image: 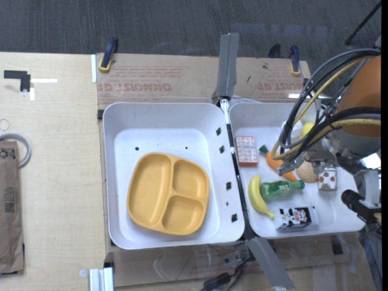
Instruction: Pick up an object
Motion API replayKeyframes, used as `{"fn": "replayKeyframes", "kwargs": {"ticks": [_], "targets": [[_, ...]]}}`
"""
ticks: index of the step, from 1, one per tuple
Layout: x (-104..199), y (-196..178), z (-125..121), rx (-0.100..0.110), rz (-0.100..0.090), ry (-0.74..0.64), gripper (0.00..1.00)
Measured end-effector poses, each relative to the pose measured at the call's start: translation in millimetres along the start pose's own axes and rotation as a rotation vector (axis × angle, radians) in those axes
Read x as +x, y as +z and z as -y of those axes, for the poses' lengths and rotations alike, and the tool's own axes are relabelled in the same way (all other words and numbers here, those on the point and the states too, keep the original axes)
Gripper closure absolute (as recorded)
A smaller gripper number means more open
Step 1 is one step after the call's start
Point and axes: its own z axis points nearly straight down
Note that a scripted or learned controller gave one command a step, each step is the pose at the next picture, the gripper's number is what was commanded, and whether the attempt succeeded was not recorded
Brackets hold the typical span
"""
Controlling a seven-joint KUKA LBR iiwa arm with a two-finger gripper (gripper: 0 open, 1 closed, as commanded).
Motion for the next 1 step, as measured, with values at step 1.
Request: {"fn": "replayKeyframes", "kwargs": {"ticks": [1], "targets": [[-0.6, 122.5, -52.4, -0.003, 0.0, 0.417, 0.0]]}}
